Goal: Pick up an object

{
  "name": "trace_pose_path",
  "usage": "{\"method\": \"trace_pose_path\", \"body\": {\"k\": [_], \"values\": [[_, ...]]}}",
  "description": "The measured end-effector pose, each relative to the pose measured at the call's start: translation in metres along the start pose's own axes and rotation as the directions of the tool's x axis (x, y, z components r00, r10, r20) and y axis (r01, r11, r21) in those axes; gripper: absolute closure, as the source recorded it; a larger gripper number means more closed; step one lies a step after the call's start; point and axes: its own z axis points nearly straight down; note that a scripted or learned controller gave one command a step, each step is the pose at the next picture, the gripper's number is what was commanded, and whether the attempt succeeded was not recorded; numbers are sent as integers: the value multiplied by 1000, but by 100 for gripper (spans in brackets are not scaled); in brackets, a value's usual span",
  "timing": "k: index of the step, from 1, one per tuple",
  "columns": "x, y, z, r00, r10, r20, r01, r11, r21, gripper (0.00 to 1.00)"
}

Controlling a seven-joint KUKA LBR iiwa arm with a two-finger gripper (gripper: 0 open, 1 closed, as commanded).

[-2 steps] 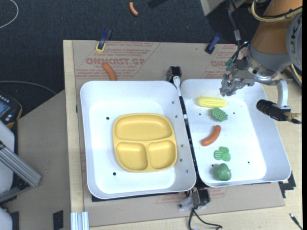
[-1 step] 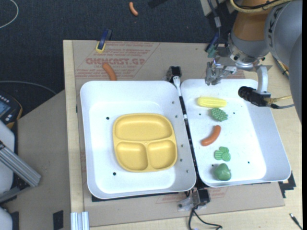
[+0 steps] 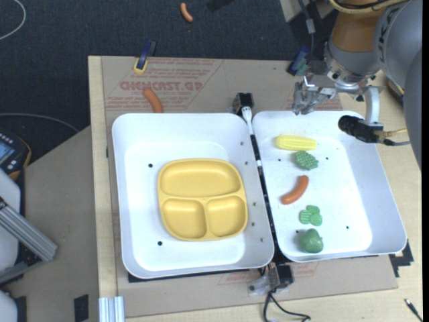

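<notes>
The right bin (image 3: 362, 193) holds a yellow corn cob (image 3: 296, 142), a green knobbly piece (image 3: 305, 159), an orange-red sausage (image 3: 295, 189), a small green leafy piece (image 3: 310, 215) and a green pepper (image 3: 310, 241). My gripper (image 3: 305, 101) hangs over the far left rim of that bin, above and slightly right of the corn. I see nothing in it. The grey arm with its orange band (image 3: 362, 19) comes in from the top right.
A yellow divided plate (image 3: 201, 198) sits in the left bin (image 3: 134, 153). On the cardboard behind the bins lie an orange sausage (image 3: 153, 100) and a blue and yellow clip (image 3: 143, 58). A black part (image 3: 358, 127) juts over the right bin's far right corner.
</notes>
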Motion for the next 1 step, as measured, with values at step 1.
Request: {"method": "trace_pose_path", "body": {"k": [1], "values": [[8, 0, -11, 1000, -2, -1, 2, 1000, -1, 100]]}}
